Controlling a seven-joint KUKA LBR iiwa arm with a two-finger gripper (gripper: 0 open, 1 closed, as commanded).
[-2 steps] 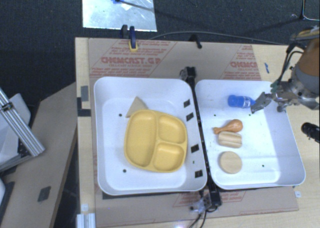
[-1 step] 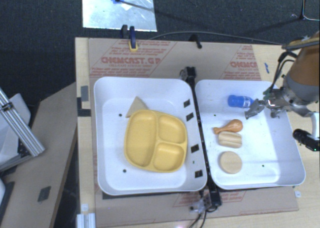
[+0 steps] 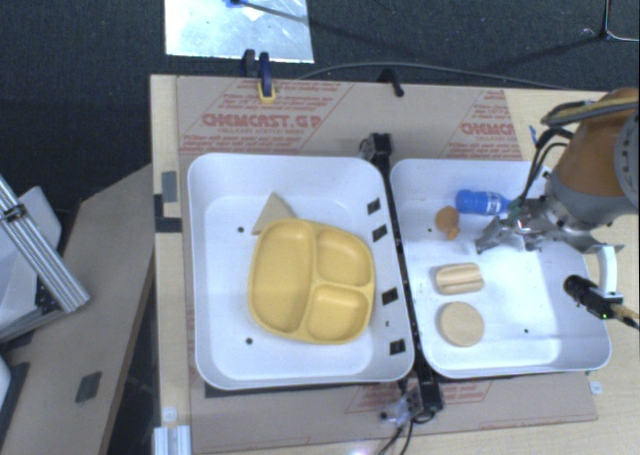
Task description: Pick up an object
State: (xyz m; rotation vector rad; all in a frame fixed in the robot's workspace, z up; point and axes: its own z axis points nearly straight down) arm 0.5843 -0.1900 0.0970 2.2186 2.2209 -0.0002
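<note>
The gripper hangs low in the right bin, beside the blue bottle; its fingers blur together, so their state is unreadable. Nothing visibly held. The block, disc and brown lump lie nearby. The arm is cut off.

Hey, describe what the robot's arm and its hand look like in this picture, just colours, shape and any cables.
The arm is a bulky rounded body, orange on its upper section with grey below. Thin dark cables loop along its left side. The hand is a small metallic grey assembly of angular pieces. A white bracket with a black part sits at the lower side. No markings are legible.
</note>
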